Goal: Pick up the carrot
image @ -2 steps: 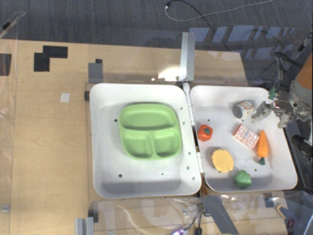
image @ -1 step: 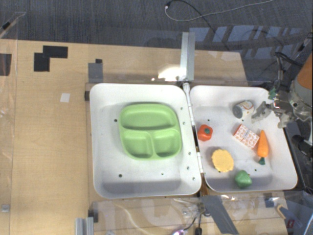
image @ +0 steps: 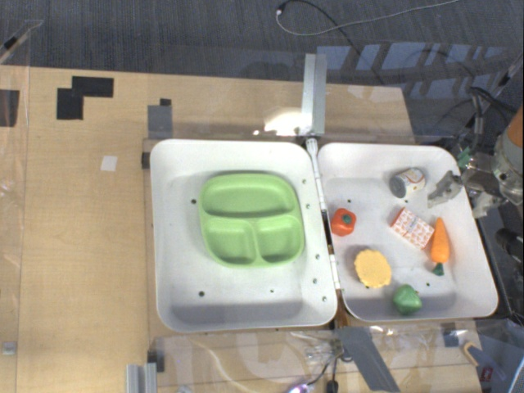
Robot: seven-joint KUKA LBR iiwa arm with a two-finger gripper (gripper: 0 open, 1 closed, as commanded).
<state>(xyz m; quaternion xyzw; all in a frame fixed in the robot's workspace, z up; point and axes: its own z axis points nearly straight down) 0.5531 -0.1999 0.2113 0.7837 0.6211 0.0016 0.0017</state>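
The carrot (image: 440, 242) is orange with a small green top. It lies upright along the right side of the right bin (image: 467, 301), its green end pointing to the front. My gripper (image: 464, 196) hangs above the bin's right wall, just behind the carrot and apart from it. Its fingers stand open with nothing between them.
The right bin also holds a grey can (image: 404, 182), a pink checked wafer (image: 411, 228) close to the carrot's left, a red tomato (image: 344, 222), a yellow disc (image: 372, 268) and a green broccoli piece (image: 407, 300). A green divided plate (image: 250, 219) lies in the left bin (image: 176, 285).
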